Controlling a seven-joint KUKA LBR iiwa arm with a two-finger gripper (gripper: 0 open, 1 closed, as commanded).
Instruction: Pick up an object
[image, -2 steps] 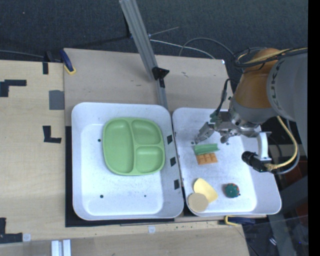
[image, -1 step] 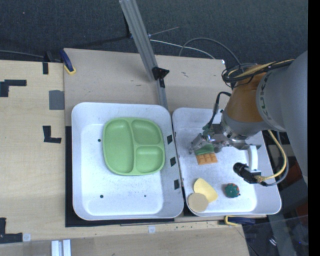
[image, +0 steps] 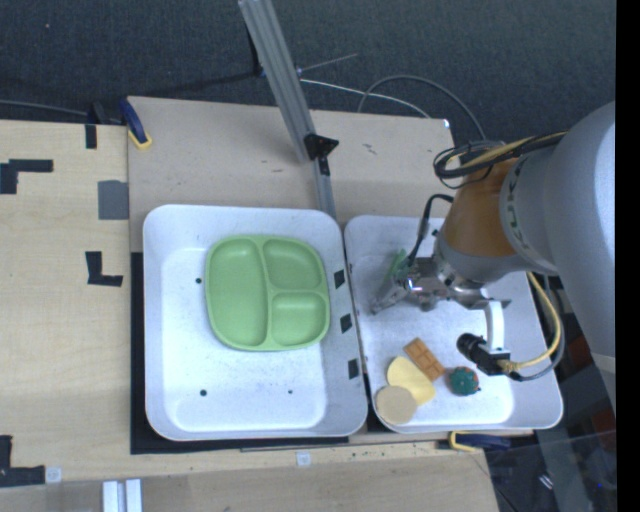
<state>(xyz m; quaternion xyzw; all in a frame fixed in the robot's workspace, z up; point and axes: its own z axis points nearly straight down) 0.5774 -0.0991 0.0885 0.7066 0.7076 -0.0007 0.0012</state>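
We see a tan waffle piece (image: 422, 358), a pale yellow disc (image: 408, 377) overlapping a beige round (image: 395, 404), a small teal ball (image: 462, 381), all clustered near the right bin's (image: 530, 400) front edge

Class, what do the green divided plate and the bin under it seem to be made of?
The green plate looks like matte moulded plastic: one even colour, with soft rounded ridges between its three sections. The left bin is probably white plastic too: smooth rounded rim, dull finish, with grey scuffing and a few dark specks.
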